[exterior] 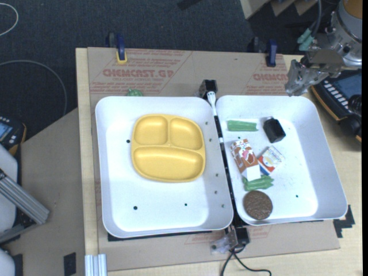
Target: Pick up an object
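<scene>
The right bin [310, 171] holds a green bar [241, 125], a black block [274, 129], a red and white packet [243, 155], a small clear-wrapped packet [270, 157], a green pod-shaped piece [257, 183] and a brown round disc [257, 204]. My gripper [296, 83] hangs above the bin's far right corner, beyond the black block and clear of all the objects. I see nothing between its fingers.
The left bin [115, 171] bears a yellow divided plate [169, 147]. Blue clamps [120, 46] [271, 52] hold the cardboard sheet at the back edge. A small green item [134, 92] lies behind the left bin. Dark equipment [339, 94] sits at the far right.
</scene>
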Action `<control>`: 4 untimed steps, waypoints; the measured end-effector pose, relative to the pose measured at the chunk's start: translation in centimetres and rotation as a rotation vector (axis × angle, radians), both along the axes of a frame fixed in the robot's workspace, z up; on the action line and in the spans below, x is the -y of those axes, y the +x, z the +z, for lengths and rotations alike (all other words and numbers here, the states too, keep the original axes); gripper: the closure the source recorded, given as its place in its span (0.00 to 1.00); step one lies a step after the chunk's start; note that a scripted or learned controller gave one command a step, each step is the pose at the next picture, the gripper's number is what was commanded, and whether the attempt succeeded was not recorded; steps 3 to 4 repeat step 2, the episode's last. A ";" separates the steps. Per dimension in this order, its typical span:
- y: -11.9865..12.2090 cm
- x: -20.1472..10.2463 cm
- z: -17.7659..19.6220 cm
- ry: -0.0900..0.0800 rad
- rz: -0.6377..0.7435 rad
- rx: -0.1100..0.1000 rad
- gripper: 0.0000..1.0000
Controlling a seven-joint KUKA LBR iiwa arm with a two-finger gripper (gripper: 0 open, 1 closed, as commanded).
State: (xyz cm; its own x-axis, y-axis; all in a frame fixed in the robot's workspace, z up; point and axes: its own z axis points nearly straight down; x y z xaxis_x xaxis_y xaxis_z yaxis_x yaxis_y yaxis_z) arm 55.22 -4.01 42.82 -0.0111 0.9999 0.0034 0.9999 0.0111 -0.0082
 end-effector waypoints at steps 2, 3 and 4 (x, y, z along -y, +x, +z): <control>-5.9 -9.9 -1.1 -0.003 -0.008 0.003 1.00; -5.9 -9.9 -1.1 -0.003 -0.008 0.003 1.00; -5.9 -9.9 -1.1 -0.003 -0.008 0.003 1.00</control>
